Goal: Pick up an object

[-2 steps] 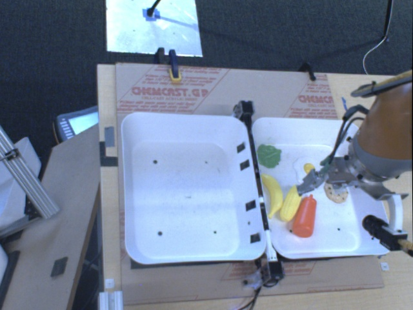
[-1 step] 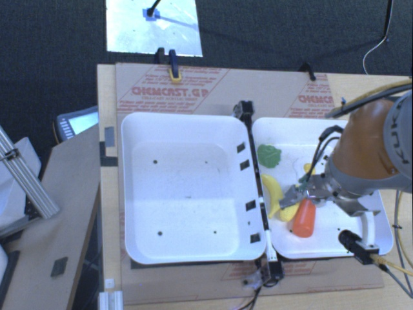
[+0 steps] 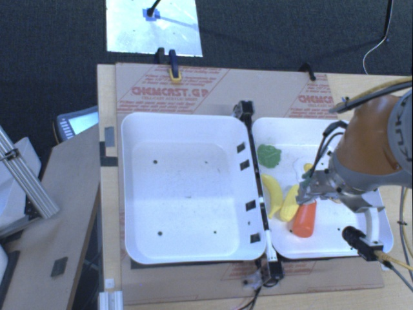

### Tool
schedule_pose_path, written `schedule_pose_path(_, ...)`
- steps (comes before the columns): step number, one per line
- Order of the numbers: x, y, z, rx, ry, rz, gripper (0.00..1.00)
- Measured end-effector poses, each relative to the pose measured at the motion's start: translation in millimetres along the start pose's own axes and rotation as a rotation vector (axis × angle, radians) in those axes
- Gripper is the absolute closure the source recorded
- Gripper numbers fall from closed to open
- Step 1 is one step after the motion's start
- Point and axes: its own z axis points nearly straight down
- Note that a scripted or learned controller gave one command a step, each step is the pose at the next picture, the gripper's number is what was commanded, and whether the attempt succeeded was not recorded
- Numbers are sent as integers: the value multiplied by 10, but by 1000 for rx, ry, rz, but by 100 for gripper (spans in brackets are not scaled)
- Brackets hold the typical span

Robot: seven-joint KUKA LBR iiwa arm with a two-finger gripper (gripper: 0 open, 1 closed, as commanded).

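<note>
Orange and tapered like a carrot, a plastic toy (image 3: 304, 219) lies near the front of the right shallow white bin (image 3: 290, 133), just below the tip of the end effector (image 3: 306, 192). Touching its left side is a yellow banana-shaped toy (image 3: 273, 195), which runs up toward the divider between the bins, and a second yellow piece (image 3: 290, 203) lies between that banana and the orange toy. A green leafy toy (image 3: 269, 155) sits further back in the same bin, apart from the others. The grey arm with its orange band (image 3: 368, 144) reaches in from the right and leans down over the bin, with the end effector low over the cluster of yellow and orange toys; how far its fingers are spread cannot be made out, nor whether anything sits between them. The left white bin (image 3: 184, 186) stands beside it on the wooden table (image 3: 213, 86).
</note>
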Motion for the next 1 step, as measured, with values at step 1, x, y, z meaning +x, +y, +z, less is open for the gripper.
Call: schedule_pose_path(1, 224, 303, -1598, -18, -1, -6, 100)
